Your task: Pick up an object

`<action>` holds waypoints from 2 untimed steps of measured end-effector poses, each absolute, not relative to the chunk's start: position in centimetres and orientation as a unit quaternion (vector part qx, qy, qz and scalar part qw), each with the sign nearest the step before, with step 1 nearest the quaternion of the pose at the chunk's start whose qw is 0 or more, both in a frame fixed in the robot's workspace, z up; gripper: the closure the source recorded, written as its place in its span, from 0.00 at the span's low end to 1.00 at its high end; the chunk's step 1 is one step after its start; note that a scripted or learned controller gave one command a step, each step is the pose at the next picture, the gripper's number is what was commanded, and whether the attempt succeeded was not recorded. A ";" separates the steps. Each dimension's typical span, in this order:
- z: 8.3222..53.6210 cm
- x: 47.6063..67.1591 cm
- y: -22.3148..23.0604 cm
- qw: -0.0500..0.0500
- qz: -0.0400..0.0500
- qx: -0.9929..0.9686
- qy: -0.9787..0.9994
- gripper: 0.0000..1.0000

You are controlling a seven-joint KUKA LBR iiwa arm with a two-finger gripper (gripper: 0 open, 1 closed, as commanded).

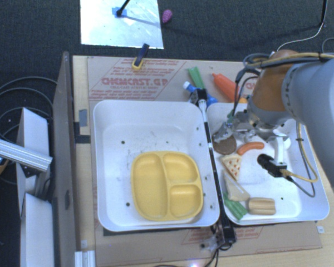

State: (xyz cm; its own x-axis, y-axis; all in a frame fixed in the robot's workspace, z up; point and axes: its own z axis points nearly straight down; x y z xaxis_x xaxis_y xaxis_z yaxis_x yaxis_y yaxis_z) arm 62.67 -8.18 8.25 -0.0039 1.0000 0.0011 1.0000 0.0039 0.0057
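Observation:
My gripper [227, 132] hangs low over the far left part of the right bin [312, 204], just above a brown round patty [225, 146]. An orange-red sausage [250, 147] lies right of the patty. A pizza slice [231, 164] sits nearer the front, then a pale sandwich wedge [237, 191], a green piece [236, 209] and a tan bun [261, 206]. The grey arm with its orange band [270, 88] covers the bin's far right part. Nothing shows between the fingers.
In the left bin [108, 149] lies a yellow divided plate [167, 185]. Behind the bins sit a toy carrot [225, 85], a green piece [195, 75] and a blue-and-white item [190, 87]. A black part with a yellow cable [270, 164] hangs by the wrist.

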 end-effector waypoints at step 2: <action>14.4 61.9 -13.7 0.005 0.002 0.706 0.708 0.00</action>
State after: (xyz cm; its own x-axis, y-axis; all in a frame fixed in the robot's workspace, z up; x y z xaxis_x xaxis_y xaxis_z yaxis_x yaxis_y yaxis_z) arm 61.85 -13.68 14.37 -0.0017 1.0000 -0.0041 0.9999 0.0017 0.0107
